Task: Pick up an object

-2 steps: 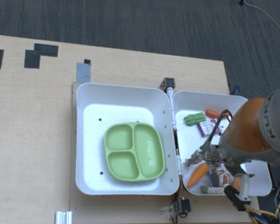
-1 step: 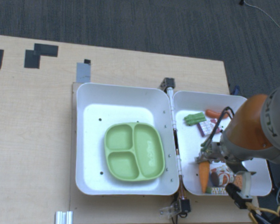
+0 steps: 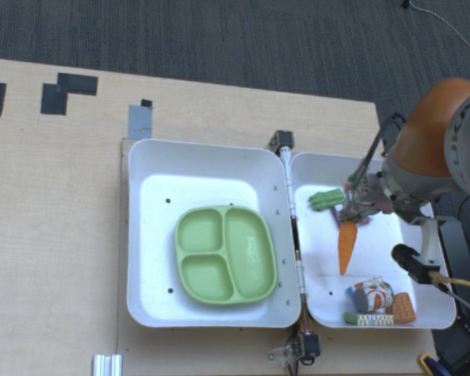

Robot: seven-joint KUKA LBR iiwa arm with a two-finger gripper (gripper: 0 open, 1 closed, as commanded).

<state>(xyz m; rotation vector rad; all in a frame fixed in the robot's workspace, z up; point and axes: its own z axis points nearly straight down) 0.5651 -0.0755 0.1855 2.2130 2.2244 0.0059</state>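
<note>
An orange carrot (image 3: 346,247) lies in the right bin (image 3: 441,319), thick end up and tip pointing toward the front. My gripper (image 3: 357,214) sits right at the carrot's thick end, under the grey arm with its orange band. A green leafy piece (image 3: 326,199) lies just left of the gripper. The wrist hides how the gripper meets the carrot.
A light green divided plate (image 3: 225,254) sits in the left bin (image 3: 138,217). At the front of the right bin lie a red and white packet (image 3: 371,295), an orange waffle-like piece (image 3: 403,308) and a small green bar (image 3: 367,318).
</note>
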